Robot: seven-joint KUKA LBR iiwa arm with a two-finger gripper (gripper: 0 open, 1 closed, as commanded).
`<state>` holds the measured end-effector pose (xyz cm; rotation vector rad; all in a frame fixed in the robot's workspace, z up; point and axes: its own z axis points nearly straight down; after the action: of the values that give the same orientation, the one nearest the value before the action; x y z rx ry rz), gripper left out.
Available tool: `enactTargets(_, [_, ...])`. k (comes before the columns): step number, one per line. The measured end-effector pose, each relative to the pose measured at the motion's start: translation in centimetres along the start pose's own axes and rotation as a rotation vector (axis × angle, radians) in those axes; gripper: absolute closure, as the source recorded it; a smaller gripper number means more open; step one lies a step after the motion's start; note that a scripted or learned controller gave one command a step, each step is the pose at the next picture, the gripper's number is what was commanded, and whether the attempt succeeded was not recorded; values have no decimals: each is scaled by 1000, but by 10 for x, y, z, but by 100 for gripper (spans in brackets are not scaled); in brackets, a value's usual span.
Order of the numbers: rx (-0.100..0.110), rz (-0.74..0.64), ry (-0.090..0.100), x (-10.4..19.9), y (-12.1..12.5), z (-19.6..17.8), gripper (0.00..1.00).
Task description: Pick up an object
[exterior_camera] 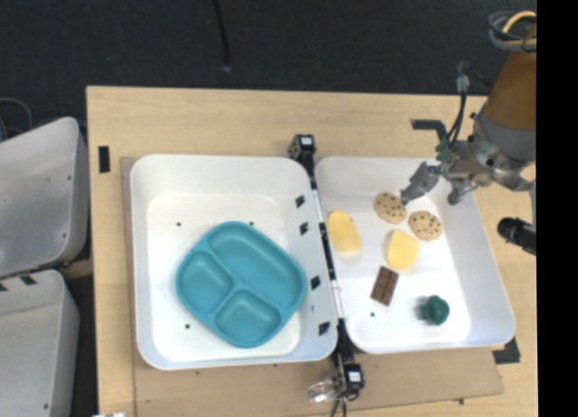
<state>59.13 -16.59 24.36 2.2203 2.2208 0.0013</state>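
Observation:
The right bin (479,311) holds several small items. Two chocolate-chip cookies (390,207) (424,225) lie near its back. A yellow oval piece (343,232) sits by the bin's left wall and a second yellow piece (402,250) is in the middle. A brown chocolate bar (385,285) and a dark green lump (434,310) lie toward the front. My gripper (436,188) hangs over the back of this bin, just above and right of the cookies. It is open, its fingers spread with nothing between them.
The left bin (158,226) carries a teal divided plate (239,282). A ridge with black clips (318,253) separates the two bins. The arm (510,108) enters from the right over the bench's back corner.

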Motion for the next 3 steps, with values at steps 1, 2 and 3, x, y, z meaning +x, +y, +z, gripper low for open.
enactTargets(1, [5, 2, -1, 5, -5, 46, 0])
enactTargets(2, [5, 5, -1, 2, 2, 106, 0])
enactTargets(3, [3, 6, -2, 1, 1, 145, 0])
